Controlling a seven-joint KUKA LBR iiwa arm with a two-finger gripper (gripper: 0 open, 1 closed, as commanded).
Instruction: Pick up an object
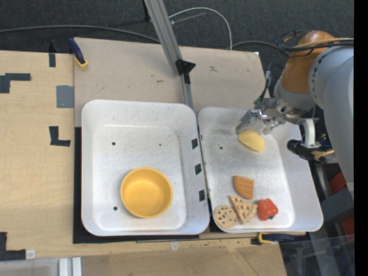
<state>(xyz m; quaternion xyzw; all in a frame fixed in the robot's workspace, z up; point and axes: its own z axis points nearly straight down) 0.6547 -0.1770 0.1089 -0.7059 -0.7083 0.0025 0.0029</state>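
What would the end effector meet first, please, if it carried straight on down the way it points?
Most likely the pale yellow, lemon-shaped object just below the end effector in the right white bin, though depth is unclear.

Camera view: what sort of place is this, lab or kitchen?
Likely a robot test bench: two white bins, toy food such as a yellow piece under the hand, loose cables.

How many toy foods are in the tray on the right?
5. A yellow lemon under the gripper; a waffle mid-tray; a cookie, pizza slice and red pepper along the near edge.
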